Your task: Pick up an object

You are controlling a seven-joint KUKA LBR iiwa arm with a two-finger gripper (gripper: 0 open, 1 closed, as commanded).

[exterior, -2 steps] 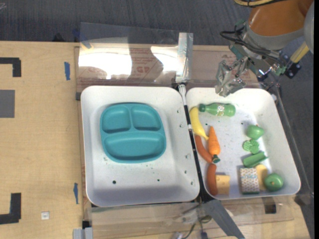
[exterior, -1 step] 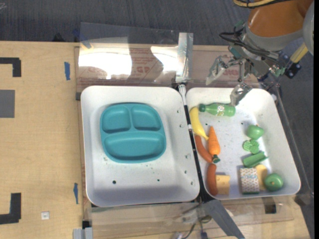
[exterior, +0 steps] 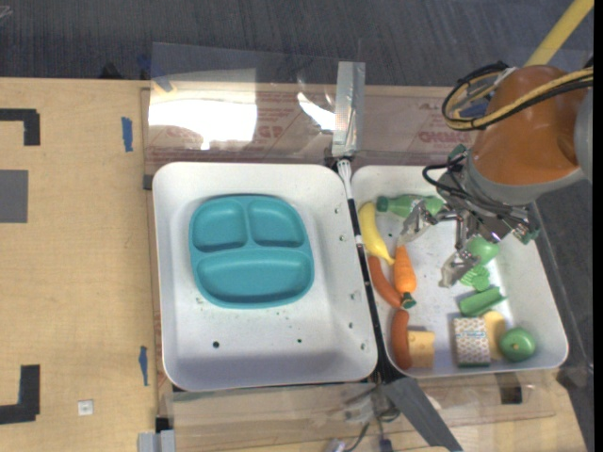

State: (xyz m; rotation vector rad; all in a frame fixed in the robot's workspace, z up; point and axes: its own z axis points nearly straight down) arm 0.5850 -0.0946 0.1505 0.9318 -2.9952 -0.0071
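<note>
The right bin (exterior: pixel 551 295) holds several toy foods. A yellow banana (exterior: pixel 374 234) and an orange carrot (exterior: pixel 404 271) lie along its left side, next to a red sausage (exterior: pixel 381 281). Green pieces (exterior: pixel 480 299) lie toward the right, and a green apple (exterior: pixel 516 345) sits in the front right corner. My gripper (exterior: pixel 436 243) hangs over the middle of this bin, open. One metal finger (exterior: pixel 415 217) is near the carrot's top and the other is beside a green piece (exterior: pixel 484 250). Between them I see just white bin floor.
The left bin (exterior: pixel 179 342) bears a teal divided plate (exterior: pixel 252 250). At the right bin's front lie a red piece (exterior: pixel 399 337), an orange block (exterior: pixel 421 348) and a labelled can (exterior: pixel 471 339). A clear panel (exterior: pixel 245 111) stands behind the bins.
</note>
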